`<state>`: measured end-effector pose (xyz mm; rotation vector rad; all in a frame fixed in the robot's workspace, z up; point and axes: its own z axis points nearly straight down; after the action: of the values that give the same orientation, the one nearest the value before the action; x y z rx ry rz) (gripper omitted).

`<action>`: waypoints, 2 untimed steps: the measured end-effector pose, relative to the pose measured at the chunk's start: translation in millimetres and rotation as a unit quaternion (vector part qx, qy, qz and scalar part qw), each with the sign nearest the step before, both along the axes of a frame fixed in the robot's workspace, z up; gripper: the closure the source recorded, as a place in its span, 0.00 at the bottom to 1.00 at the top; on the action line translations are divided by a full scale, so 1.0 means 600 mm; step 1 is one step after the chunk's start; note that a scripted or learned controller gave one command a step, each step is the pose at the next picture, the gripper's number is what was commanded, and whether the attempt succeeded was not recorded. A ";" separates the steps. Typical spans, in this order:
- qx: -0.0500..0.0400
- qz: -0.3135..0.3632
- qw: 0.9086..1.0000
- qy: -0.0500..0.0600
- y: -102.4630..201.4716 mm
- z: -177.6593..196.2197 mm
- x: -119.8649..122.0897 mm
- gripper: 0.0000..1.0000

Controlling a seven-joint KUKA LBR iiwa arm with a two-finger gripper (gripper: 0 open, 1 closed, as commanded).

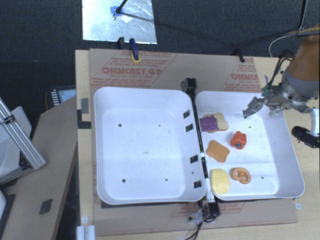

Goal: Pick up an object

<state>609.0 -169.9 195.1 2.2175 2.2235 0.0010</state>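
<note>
Gripper point(251, 109) is hovering over the right bin point(287, 149), upper part, nothing in it afaict; can't tell how wide it's open; toy food's sitting below-left, red pepper point(238, 140) nearest; imo approach step, next it's needing to drop down + line up.

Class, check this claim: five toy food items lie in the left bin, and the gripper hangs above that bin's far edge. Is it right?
Wrong bin. The camera view shows the five items, such as the orange-red piece, in the right bin, and the gripper hangs above that bin's far edge.
</note>
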 end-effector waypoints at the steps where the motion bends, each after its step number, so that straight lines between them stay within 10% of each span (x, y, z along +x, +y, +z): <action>1: 0.002 -0.001 1.000 0.005 0.056 -0.183 -0.072 0.00; 2: 0.000 -0.001 1.000 -0.001 0.051 -0.156 -0.065 1.00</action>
<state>569.9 -139.2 101.6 2.2191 2.2205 0.0018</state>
